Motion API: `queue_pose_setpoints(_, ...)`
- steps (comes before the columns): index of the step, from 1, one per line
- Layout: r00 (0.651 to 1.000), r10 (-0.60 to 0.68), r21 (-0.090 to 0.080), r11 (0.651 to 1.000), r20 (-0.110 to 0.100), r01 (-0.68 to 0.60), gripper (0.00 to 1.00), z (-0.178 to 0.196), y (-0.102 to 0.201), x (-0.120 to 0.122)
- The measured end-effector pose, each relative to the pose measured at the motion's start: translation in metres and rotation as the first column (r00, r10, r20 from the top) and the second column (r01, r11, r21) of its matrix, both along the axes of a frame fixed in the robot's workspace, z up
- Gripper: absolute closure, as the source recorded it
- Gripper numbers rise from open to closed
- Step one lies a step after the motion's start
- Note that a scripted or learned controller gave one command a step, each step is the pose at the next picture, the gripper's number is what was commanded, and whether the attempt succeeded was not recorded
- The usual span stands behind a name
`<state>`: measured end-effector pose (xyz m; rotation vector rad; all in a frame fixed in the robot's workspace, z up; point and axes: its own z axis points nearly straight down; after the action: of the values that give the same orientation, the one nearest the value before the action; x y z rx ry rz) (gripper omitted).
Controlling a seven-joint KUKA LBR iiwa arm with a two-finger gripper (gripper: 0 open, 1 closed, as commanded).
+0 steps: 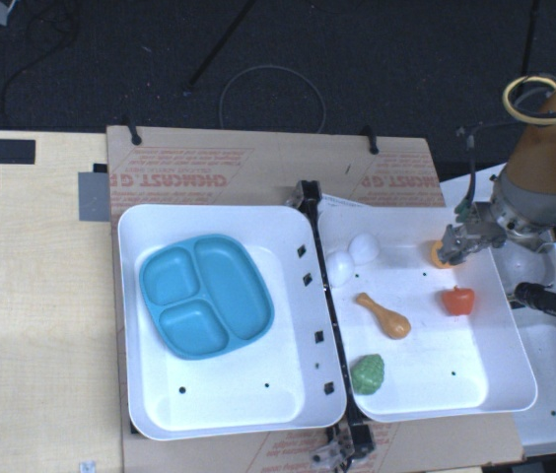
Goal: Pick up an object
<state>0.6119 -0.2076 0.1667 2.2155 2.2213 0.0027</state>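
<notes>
The right bin [475,382] holds several objects. A small orange piece [440,256] lies near its far right edge, and my gripper [458,241] sits right over it, reaching in from the right. A red tomato-like piece [458,301] lies just in front of that. A tan drumstick shape [384,315] rests mid-bin, a green leafy lump [368,372] at the near left, and two white balls [353,254] at the far left. The finger gap is hidden by the gripper body.
The left bin [150,402] carries a blue divided plate [205,295]. A black divider [322,304] runs between the two bins. The arm's orange-banded wrist [536,156] rises over the right bin's far right corner.
</notes>
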Motion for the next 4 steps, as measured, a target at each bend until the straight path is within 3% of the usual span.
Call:
queue_pose_setpoints(2,1.000,0.000,0.000,1.000,0.001,0.000,1.00,0.108,0.000,0.006)
queue_pose_setpoints(3,1.000,0.002,0.002,1.000,-0.005,-0.002,1.00,0.120,0.000,0.006)
queue_pose_setpoints(4,1.000,0.003,0.004,1.000,-0.008,-0.003,1.00,0.114,0.062,0.008)
